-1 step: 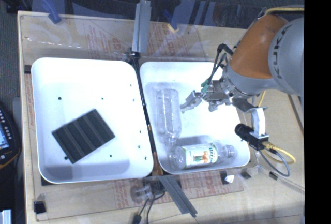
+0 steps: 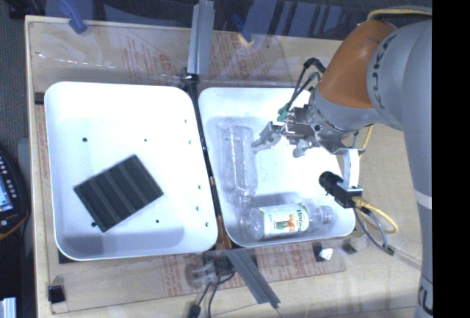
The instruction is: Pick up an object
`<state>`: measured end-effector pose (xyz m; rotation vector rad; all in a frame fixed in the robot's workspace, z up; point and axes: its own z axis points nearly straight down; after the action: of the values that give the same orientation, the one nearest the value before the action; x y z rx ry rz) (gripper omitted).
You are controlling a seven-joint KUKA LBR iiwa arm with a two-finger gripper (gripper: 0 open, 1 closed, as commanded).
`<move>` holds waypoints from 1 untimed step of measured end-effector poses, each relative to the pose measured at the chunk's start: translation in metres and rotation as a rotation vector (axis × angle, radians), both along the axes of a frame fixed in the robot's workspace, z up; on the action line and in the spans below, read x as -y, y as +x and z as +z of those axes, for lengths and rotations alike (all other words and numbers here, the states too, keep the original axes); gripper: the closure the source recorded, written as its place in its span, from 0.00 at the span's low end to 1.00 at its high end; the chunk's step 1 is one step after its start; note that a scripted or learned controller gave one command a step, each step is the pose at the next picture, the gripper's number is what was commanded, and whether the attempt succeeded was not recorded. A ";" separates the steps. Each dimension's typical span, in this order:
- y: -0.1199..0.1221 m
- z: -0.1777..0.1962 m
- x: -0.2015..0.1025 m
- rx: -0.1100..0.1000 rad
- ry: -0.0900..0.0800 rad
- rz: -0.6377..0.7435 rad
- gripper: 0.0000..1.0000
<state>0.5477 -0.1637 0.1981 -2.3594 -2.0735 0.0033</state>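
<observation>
- The grey arm with an orange band point(image 2: 367, 81) reaches in from the right of the frame and hangs its two-finger gripper point(image 2: 283, 140) over the upper middle of the right-hand shallow white bin point(image 2: 220, 100)
- The fingers point(image 2: 263, 139) stand spread apart with nothing between them, one tip pointing left toward the bottles, so the gripper looks ready for a try, not carrying anything
- A clear plastic bottle lying upright in the frame point(image 2: 236, 161) rests along the right bin's left side, just beside that finger; it seems the nearest candidate for a pick
- A second clear plastic bottle with a green and white label point(image 2: 288, 221) lies crosswise along the bin's lower edge, its end near the foot of the first, probably where it rolled against the wall
- A flat dark ribbed rectangular panel point(image 2: 119, 192) lies tilted in the lower left of the left-hand white bin point(image 2: 110, 96), well apart from the gripper
- Judged from this, the pick is not yet made
</observation>
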 end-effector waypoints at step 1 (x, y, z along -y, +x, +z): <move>-0.028 -0.025 -0.028 -0.002 0.001 0.029 0.00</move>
<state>0.5194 -0.1361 0.1734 -2.3271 -2.1061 0.0046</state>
